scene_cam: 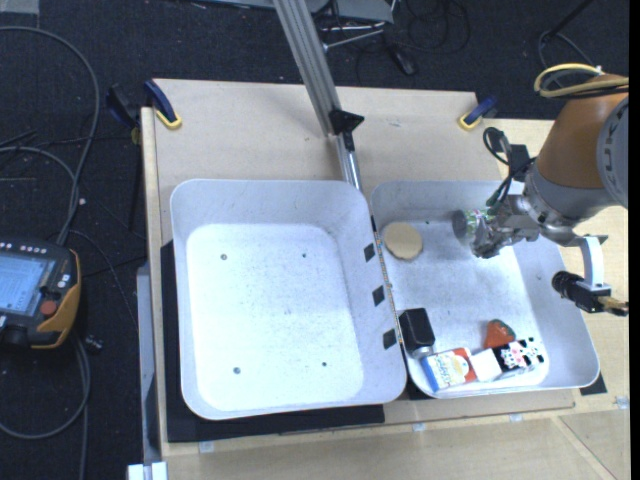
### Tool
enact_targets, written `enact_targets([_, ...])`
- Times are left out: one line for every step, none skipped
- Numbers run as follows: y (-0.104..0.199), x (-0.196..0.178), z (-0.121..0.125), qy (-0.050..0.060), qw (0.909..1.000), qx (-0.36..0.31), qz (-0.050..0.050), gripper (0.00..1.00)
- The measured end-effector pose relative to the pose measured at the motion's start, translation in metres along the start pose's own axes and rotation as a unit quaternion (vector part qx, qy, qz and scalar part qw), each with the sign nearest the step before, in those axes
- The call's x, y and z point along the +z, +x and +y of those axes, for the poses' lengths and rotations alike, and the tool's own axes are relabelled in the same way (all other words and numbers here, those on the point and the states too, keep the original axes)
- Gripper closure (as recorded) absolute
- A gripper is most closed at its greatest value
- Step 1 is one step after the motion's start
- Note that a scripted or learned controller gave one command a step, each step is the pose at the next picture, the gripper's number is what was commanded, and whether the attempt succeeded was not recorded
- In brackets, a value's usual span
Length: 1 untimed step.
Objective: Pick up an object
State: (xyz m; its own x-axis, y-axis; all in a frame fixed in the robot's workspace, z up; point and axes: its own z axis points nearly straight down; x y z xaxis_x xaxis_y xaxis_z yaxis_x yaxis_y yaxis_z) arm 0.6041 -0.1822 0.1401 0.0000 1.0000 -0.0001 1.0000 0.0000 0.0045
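Note:
My gripper (483, 240) hangs over the upper part of the right bin (470, 288), reaching in from the right. To its left, a round tan disc (403, 241) lies flat on the bin floor. Along the bin's near edge lie a black block (416, 327), a blue and white packet (450, 369), a small red piece (499, 333) and a black-and-white patterned item (520, 356). The arm's grey body with its orange band (585, 153) rises at the right.
The left bin (270, 298) stands beside the right one, parted by a shared rim with black clips (380, 293). A metal post (310, 48) slants up from the back. Yellow clamps (165, 118) sit at the board's far corners.

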Motion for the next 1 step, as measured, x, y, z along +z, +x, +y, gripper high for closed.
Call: enact_targets([0.0000, -0.0098, 0.0000, 0.000, 1.0000, 0.000, 0.000, 1.00])
